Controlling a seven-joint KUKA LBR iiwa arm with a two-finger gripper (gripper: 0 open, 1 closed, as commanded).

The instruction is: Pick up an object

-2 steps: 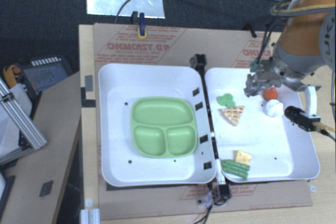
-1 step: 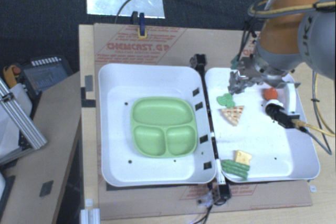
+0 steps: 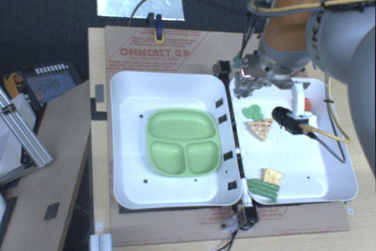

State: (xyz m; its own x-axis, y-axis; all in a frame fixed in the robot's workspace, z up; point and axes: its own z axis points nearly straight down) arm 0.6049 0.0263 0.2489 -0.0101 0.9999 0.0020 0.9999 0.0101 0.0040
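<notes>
On the left we see the left bin (image 3: 126, 126) holding a green divided plate (image 3: 182, 143). Moving right, the pincer (image 3: 244, 86) hangs over the far-left corner of the right bin (image 3: 329, 179). We cannot tell whether it is spread or pressed together, and we see nothing in it. Near it lie a small green piece (image 3: 252, 111) and a tan wedge (image 3: 260, 128). Green beans (image 3: 262, 188) and a yellow square (image 3: 271, 176) sit by the front edge. We judge the pick not yet made: descent, grip and lift all remain.

Dark carpet (image 3: 47, 9) (speckled) around cardboard-covered bench (image 3: 176, 47)
</notes>
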